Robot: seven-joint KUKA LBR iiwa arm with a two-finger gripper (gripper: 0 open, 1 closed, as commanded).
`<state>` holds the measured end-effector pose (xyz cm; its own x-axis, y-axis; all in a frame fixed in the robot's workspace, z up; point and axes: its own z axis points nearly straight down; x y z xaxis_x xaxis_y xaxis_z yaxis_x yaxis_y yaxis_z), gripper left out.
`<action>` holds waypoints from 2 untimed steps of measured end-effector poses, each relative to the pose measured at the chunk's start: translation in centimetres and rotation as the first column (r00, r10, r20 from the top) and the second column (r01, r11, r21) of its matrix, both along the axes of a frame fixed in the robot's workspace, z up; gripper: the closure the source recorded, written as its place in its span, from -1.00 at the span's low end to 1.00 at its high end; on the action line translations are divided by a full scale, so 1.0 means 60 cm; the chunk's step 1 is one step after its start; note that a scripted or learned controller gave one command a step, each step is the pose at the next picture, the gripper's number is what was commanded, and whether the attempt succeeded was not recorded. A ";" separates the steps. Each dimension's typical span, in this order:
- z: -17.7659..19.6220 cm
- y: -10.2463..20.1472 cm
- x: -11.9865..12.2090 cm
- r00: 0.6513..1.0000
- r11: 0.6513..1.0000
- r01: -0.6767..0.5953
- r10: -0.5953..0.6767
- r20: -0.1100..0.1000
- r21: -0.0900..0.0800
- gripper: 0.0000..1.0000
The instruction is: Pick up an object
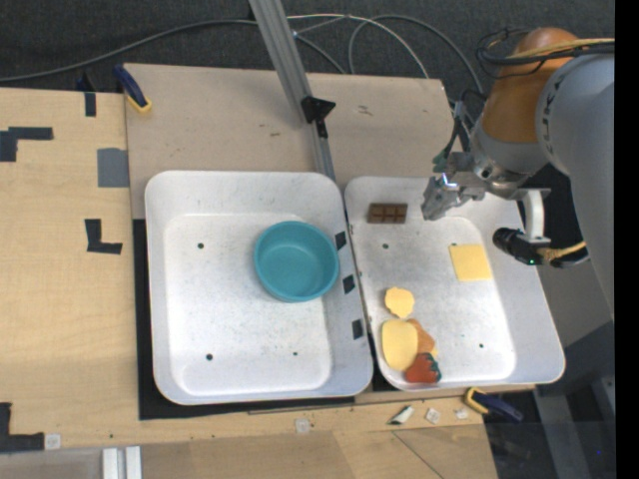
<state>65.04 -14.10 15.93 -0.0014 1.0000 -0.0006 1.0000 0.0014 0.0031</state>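
Poised just right of the brown block point(387, 213), likely lining up a grab: pincer point(436, 206), its opening and any hold impossible to tell; yellow square point(469, 261) beyond.

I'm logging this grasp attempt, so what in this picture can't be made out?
- gripper, camera view: its fingers blur together against the right bin, so their state is unreadable.
- red item, camera view: too small and partly tucked under the yellow pieces to identify.
- arm, camera view: cut off by the right edge.
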 end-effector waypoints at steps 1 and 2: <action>0.105 0.004 0.005 1.000 1.000 0.000 0.000 0.002 -0.001 1.00; 0.152 0.004 0.006 1.000 1.000 0.000 0.000 -0.001 0.000 1.00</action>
